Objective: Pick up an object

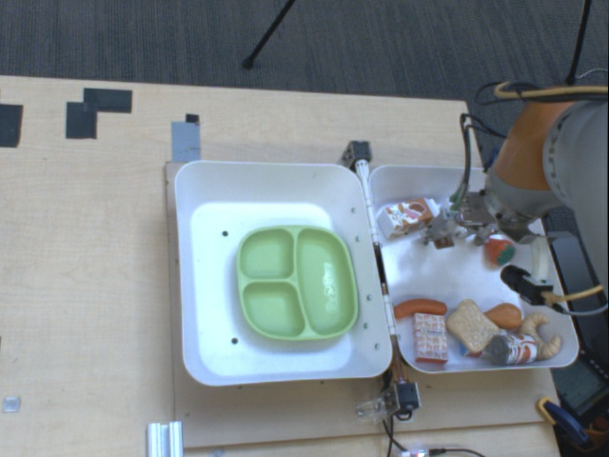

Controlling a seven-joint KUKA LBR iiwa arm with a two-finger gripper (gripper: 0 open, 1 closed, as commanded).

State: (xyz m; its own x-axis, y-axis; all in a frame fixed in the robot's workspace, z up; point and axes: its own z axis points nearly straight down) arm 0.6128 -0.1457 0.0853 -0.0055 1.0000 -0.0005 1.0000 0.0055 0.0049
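My gripper [445,233] hangs low over the upper part of the right bin [457,274], reaching in from the right. Just to its left lies a clear packet with a red and white snack [407,215]. A small red thing with a green top [498,250] sits to its right, partly under the wrist. Along the bin's front lie a red sausage [420,307], a pink wafer pack [430,338], a slice of bread [472,325], an orange pastry [504,313], a tin [515,350] and a pale peanut shape [539,327].
The left bin [205,284] holds a green three-part plate [297,282]. A metal divider rail [373,246] runs between the two bins. The grey arm with its orange band [533,150] covers the right bin's upper right corner.
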